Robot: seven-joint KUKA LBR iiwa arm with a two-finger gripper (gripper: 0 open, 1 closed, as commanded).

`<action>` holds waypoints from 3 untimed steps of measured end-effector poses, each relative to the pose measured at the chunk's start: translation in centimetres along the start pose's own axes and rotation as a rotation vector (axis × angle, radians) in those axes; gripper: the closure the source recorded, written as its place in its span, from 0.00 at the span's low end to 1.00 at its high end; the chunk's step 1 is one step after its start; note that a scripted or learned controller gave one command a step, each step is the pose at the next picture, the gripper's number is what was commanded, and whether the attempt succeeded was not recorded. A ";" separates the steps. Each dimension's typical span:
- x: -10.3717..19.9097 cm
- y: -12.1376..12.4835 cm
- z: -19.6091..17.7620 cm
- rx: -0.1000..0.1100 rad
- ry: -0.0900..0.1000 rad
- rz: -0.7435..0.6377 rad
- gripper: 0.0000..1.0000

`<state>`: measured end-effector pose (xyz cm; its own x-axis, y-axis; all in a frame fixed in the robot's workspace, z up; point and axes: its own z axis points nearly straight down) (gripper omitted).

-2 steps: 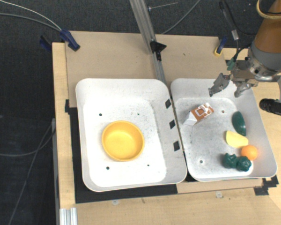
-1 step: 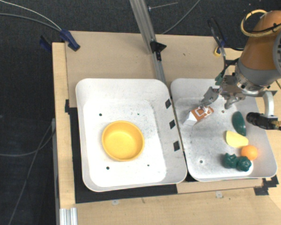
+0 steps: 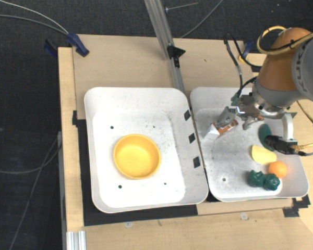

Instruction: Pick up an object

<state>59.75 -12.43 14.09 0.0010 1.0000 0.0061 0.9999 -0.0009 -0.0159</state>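
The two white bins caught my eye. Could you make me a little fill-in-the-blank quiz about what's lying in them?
1. The yellow bowl lies in the ____ bin.
2. The right bin holds an orange ball beside a pale ____ piece.
3. The dark ____ lump lies nearest that bin's front edge.
4. The pincer hangs over the ____ bin.

Missing words: left; yellow; green; right

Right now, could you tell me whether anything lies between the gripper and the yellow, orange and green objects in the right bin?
Nothing visible does: bare bin floor separates the gripper from the yellow piece, orange ball and green object.
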 end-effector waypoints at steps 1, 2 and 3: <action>0.3 0.6 3.6 -0.013 0.008 -0.003 0.00; 0.1 1.0 1.6 -0.029 0.001 -0.003 1.00; -0.1 0.7 -3.0 -0.020 -0.006 -0.001 1.00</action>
<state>60.55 -12.55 17.03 -0.0004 1.0000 0.0002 1.0000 0.0004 0.0042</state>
